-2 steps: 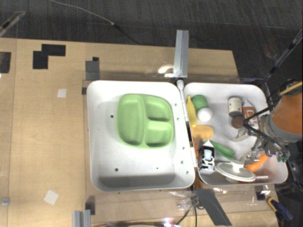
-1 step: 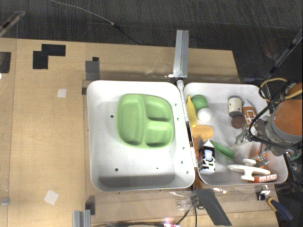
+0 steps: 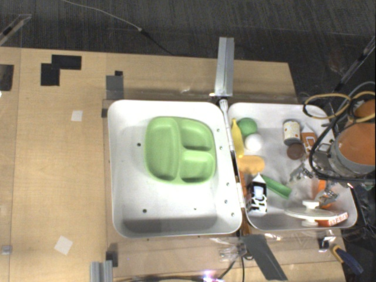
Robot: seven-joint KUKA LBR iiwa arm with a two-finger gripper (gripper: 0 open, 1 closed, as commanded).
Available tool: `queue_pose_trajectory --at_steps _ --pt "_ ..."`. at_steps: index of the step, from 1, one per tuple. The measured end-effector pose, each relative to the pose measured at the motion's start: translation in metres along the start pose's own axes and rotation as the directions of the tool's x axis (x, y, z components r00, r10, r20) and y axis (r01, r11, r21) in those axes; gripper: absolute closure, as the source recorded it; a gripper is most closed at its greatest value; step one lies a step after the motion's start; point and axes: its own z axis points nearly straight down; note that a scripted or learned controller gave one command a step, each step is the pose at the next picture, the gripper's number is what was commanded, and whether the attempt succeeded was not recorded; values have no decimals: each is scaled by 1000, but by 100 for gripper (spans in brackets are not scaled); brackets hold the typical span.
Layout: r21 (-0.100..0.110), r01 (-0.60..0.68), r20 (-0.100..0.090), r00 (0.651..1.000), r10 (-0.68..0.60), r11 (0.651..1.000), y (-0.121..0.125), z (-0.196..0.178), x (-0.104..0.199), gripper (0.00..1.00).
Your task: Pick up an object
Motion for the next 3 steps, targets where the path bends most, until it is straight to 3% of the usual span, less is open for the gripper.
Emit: queue_pose_trajectory --at_steps 1,2,3 --pt "-7 97 -5 995 -97 995 -56 4 -77 0" --pt "-5 34 -6 999 -34 999 -17 1 -14 0" --pt "1 -104 -1 995 104 995 -7 1 -5 0"
